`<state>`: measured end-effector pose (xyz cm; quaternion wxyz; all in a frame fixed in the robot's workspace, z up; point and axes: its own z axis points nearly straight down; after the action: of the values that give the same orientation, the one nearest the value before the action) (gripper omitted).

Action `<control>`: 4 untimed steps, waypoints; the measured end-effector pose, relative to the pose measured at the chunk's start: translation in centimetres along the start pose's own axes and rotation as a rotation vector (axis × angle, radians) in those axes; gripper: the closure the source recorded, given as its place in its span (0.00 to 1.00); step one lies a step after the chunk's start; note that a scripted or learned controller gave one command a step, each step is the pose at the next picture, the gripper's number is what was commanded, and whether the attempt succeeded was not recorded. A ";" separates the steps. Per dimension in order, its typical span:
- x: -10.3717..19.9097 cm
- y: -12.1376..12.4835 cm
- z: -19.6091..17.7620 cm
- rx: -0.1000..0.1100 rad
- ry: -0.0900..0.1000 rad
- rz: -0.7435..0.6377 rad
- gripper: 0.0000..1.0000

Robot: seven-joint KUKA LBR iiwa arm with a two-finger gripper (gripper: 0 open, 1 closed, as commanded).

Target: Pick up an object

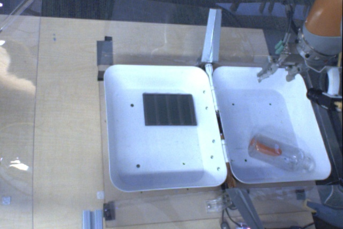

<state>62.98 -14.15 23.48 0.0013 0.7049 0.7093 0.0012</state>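
Clear bottle [280,152] lay well below my gripper [278,66], whose spread, empty fingers I judged staged for a descent.

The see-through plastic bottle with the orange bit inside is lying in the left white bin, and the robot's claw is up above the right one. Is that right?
Not quite. The camera view shows the clear plastic bottle with the orange part inside lying in the right white bin, not the left one. The gripper is indeed above the right bin.
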 end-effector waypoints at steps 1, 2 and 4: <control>2.4 -5.3 13.9 -0.001 0.000 0.127 0.00; -3.3 -2.3 14.7 -0.006 -0.001 0.298 0.00; 2.5 -13.9 14.4 -0.012 -0.002 0.084 0.00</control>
<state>49.15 -11.70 9.03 0.0060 0.7341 0.6791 0.0046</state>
